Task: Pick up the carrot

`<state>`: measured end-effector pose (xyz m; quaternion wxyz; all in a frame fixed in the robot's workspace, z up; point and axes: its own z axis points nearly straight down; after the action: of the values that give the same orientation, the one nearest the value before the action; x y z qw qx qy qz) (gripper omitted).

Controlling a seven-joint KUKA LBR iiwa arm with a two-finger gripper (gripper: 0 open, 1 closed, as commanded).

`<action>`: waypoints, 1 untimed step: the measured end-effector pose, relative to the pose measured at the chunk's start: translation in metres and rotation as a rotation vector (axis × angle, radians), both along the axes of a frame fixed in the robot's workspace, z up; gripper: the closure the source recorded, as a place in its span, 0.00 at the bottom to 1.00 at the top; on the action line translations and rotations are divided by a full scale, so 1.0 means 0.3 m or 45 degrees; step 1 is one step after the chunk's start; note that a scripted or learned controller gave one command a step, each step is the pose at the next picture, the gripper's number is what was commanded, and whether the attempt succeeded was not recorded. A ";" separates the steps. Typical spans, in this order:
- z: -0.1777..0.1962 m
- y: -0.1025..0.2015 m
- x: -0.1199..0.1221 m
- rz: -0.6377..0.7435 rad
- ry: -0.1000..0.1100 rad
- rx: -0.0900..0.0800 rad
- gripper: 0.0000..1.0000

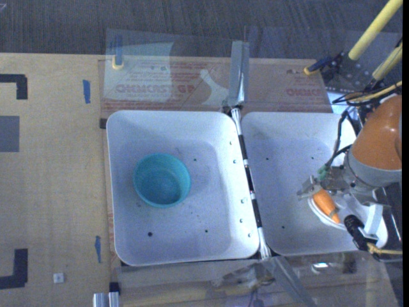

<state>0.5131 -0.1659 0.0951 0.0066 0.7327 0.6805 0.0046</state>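
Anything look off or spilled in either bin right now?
Nothing stands out. The teal bowl sits upright in the left bin; the carrot lies in the right bin under the gripper.

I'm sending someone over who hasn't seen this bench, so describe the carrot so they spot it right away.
Of the two white bins, take the right bin, the one the arm reaches into. Near its right side, under the gripper, lies the carrot: a small orange piece. The left bin holds a teal bowl.

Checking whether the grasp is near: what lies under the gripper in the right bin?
Under the gripper lies the carrot, orange, on the right bin floor. Its far end is covered by the arm, so its full length cannot be seen.
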 end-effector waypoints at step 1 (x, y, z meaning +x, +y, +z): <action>0.040 -0.007 0.006 -0.005 -0.010 -0.002 1.00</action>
<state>0.5148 -0.1679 0.1072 0.0098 0.7340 0.6790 0.0068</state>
